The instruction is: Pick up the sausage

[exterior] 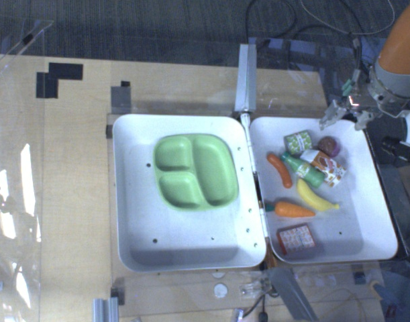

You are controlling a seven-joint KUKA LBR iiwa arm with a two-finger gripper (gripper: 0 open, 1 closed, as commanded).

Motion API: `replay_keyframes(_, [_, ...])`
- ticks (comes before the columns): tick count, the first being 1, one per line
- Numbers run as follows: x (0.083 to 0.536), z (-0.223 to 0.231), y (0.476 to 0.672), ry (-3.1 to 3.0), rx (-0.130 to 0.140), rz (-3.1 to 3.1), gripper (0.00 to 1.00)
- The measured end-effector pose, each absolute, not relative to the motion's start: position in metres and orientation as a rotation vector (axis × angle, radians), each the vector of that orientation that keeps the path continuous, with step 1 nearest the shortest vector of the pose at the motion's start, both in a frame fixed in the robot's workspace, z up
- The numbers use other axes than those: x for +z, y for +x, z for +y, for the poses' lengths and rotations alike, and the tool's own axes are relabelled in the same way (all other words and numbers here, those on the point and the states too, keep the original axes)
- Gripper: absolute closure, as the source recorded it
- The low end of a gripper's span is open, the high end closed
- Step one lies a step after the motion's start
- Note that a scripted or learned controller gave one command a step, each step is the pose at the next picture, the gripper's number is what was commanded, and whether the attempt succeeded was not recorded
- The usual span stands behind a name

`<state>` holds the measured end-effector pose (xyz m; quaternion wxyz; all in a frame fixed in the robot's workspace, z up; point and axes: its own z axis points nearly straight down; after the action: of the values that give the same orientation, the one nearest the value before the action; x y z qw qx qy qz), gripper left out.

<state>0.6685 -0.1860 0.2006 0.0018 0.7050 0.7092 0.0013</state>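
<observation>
One sausage (280,169), orange-red and slightly curved, is lying on the floor of the right bin (366,243), near that bin's left wall and angled from upper left to lower right. Just beside its right end a green bottle (304,168) is lying at a slant, with a small green box (298,141) above it, a dark round fruit (329,145) and a printed packet (331,170) further right, a banana (315,197) below those, a carrot (294,210) below the sausage and a patterned pink box (296,239) near the front wall. The left bin (134,240) is carrying a green divided tray (194,170), and both bins are sitting on the pale wooden worktop (64,200). The hand (344,115) is hovering at the far right corner of the right bin, well apart from the sausage, and it is touching nothing and holding nothing; its two fingers are standing spread, fairly wide. I judge that the task is at the approach step, with the pick not yet begun. The next move is calling for travel leftward and toward the near side across the cluster, then a descent with the fingers straddling the sausage across its narrow width, keeping clear of the bottle that is crowding its right end.
</observation>
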Motion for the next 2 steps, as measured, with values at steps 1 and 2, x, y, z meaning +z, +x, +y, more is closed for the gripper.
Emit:
replay_keyframes(1, [0.110,-0.135,0.670,2.239,0.005,2.199,0.00])
replay_keyframes(2, [0.125,-0.134,0.673,2.225,0.013,2.199,1.00])
